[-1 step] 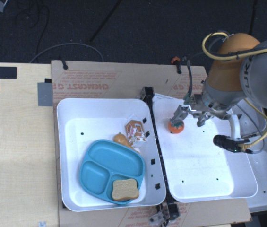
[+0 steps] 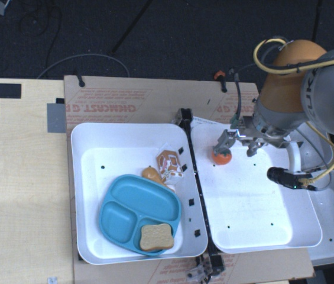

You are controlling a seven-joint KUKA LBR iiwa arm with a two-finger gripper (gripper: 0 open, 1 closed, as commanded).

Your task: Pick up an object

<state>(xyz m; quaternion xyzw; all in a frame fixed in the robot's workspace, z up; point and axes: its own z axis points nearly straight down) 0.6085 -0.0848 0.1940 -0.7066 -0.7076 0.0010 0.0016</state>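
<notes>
A small orange-red ball-like object [image 2: 221, 156] lies in the far left part of the right bin [image 2: 261, 229]. My gripper [image 2: 235, 150] hangs over that bin and looks open. Its left finger [image 2: 223, 141] comes down right above the orange object, while the right finger [image 2: 252, 149] stands apart to the right. The object is at the left fingertip, not between the two fingers. In the left bin [image 2: 87, 176] a blue divided plate [image 2: 132, 212] holds a slice of bread [image 2: 156, 236]. A brown-and-white packet [image 2: 169, 163] and a small tan object [image 2: 151, 173] lie just beyond the plate.
The black divider [image 2: 193, 182] runs between the two bins. A black part with cables [image 2: 288, 177] reaches over the right bin's right side. The arm's orange band [image 2: 294, 64] and grey body stand above the far right corner. Cardboard [image 2: 131, 99] lies behind the bins.
</notes>
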